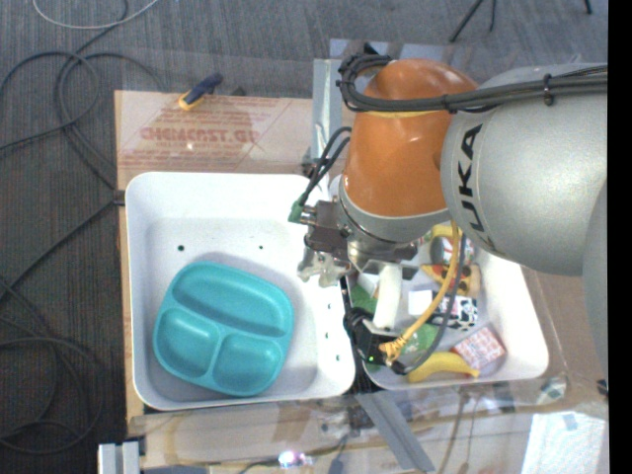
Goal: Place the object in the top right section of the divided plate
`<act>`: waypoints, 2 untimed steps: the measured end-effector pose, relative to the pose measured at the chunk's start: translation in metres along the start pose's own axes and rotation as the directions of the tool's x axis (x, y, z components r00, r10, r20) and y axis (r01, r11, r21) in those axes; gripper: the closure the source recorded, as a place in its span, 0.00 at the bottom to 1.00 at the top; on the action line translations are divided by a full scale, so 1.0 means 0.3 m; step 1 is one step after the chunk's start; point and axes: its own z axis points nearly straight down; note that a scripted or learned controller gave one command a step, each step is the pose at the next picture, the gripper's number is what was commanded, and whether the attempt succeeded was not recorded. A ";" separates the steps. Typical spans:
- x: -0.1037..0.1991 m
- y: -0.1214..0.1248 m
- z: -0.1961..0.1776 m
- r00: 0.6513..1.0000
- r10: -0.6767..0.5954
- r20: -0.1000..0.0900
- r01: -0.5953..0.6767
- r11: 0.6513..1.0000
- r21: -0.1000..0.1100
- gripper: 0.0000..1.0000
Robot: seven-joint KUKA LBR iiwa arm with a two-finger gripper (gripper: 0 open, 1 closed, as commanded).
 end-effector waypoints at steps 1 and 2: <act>-0.180 0.042 0.161 1.000 -0.030 -0.005 0.030 1.000 -0.007 1.00; -0.027 0.005 0.199 0.999 0.040 -0.005 -0.040 0.999 -0.005 1.00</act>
